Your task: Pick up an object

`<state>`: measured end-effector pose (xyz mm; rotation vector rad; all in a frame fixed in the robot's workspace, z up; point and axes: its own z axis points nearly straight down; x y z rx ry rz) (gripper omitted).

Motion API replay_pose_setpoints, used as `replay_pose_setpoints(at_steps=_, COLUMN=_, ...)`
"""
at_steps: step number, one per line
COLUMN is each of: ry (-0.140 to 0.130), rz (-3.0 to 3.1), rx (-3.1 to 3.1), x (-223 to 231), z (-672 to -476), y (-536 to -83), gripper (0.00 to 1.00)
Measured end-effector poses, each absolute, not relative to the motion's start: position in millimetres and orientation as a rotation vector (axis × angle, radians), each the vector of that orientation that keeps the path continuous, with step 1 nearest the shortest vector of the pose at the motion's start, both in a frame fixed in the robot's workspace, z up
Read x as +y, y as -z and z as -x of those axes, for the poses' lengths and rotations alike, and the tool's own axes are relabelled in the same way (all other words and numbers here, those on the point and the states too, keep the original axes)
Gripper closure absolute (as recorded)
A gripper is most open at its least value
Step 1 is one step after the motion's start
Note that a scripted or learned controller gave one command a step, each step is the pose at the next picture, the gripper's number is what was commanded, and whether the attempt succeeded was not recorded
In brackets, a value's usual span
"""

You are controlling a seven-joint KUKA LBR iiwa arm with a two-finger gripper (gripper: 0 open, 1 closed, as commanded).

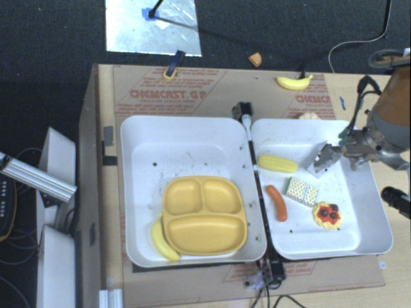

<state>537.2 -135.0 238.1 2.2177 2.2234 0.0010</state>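
Closest to the camera, the left bin (pixel 131 172) holds one yellow tray (pixel 204 215) with three sections, and one yellow banana (pixel 162 241) lies just beside the tray's near left corner, touching it. The right bin (pixel 369 236) sits right next to the left bin, and it holds four small things. Nearest is a little round yellow toy with red and dark bits on top (pixel 327 215). Close to it are one orange-red sausage (pixel 277 202) and one small white block with tiny dots (pixel 301 190). A bit farther back lies one yellow corn cob (pixel 277 163), near the wall shared by the two bins. The end effector (pixel 323 158) hangs over the far part of the right bin, to the right of the corn cob and apart from it. Nothing sits between its fingers, which look a little apart. The grey arm (pixel 392 117) comes in from the right. Farther back, on the bench (pixel 192 92) behind the bins, lie one more banana (pixel 294 81) and one blue and yellow clip (pixel 173 65). Farthest away, on the dark floor, sit one small orange piece (pixel 255 59) and one shiny sheet (pixel 153 17).
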Motion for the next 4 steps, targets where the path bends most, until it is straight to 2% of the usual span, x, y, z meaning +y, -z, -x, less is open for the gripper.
replay_pose_setpoints(at_steps=1, ry=-0.008, rz=-2.215, rx=2.221, x=-105, z=-542.6, y=-90, gripper=0.00)
replay_pose_setpoints(at_steps=2, ry=-0.002, rz=-2.215, rx=2.224, x=-139, z=-622.4, y=-85, gripper=0.00)
replay_pose_setpoints(at_steps=3, ry=0.000, rz=-2.220, rx=2.223, x=-136, z=-579.9, y=-84, gripper=0.00)
replay_pose_setpoints(at_steps=4, ry=-0.004, rz=-2.218, rx=2.222, x=-136, z=-581.1, y=-95, gripper=1.00)
